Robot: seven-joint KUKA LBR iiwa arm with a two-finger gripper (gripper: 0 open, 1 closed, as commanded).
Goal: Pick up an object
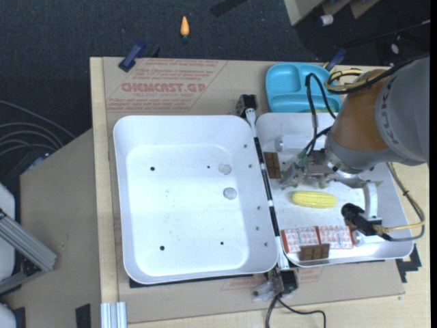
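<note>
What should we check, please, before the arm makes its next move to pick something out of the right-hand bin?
1. Gripper is over the right bin: ok, it sits low near the bin's left side.
2. Something is between the fingers: cannot tell, the wrist hides them.
3. A target lies close: ok, the yellow corn cob is just below the gripper, apart from other items.
4. Other pickable items: ok, a red-and-white box and a brown block lie near the front wall.
5. Cable is free of the gripper: cannot tell, it loops closely over the wrist.
</note>
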